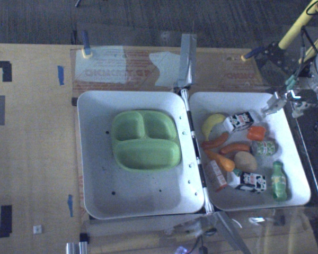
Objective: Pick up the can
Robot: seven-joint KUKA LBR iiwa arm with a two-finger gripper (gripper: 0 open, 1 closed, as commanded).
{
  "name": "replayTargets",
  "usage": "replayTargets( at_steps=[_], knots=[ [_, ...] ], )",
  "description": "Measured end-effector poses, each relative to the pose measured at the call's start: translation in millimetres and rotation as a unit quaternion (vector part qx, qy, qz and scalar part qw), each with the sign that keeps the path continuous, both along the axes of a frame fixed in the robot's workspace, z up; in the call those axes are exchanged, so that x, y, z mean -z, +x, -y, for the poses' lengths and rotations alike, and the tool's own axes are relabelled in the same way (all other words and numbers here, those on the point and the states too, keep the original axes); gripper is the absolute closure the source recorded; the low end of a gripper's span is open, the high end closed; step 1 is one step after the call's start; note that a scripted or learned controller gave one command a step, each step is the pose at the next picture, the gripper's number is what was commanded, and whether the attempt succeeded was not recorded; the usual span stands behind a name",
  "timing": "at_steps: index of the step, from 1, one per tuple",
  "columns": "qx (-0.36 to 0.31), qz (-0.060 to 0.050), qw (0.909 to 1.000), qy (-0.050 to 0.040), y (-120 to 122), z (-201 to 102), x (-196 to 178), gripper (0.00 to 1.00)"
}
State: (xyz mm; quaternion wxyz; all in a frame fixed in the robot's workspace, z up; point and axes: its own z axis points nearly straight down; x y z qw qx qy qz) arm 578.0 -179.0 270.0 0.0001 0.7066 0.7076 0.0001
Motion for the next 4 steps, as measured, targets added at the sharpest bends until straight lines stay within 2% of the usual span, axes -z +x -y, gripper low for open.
replayTargets(
  at_steps=[1,2,3,4],
  knots=[
    [-0.007,0.0,1.0,0.0,-70.8,20.6,75.6,0.0],
    [-0.029,0.002,0.9996,0.0052,-51.2,33.7,173.8,0.0],
    [-0.009,0.001,0.9999,0.0075,-16.9,33.4,180.7,0.0],
    [0.055,0.001,0.9984,0.0084,31.0,30.4,181.3,0.0]
  ],
)
